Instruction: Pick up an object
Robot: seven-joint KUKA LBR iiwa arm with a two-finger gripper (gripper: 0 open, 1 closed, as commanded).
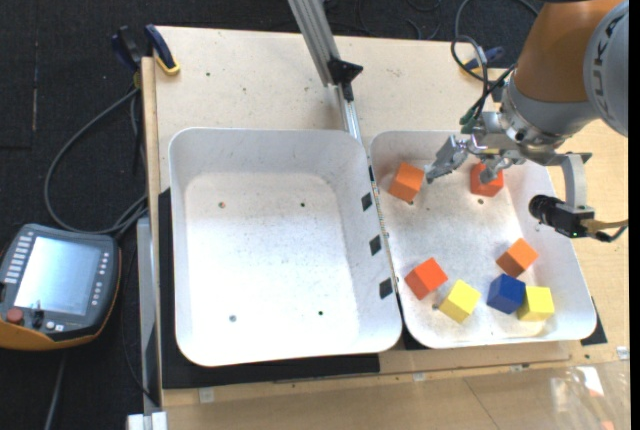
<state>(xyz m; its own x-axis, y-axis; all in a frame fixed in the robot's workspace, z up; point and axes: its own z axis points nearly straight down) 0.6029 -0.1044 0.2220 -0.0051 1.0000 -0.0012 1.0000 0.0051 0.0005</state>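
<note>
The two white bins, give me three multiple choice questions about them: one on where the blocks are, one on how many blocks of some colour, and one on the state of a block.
1. Where do the blocks lie?
A. All in the left bin
B. All in the right bin
C. Split between both

2. How many yellow blocks are there?
A. One
B. Two
C. Three

3. What is the state of the blue block?
A. Resting on the bin floor
B. Lifted in the air
C. Lying on the bench outside the bins

Answers:
1. B, every block sits in the right bin and none in the left bin.
2. B, one yellow block and a second yellow block near the front edge.
3. A, the blue block lies on the floor, apart from the gripper.
</note>
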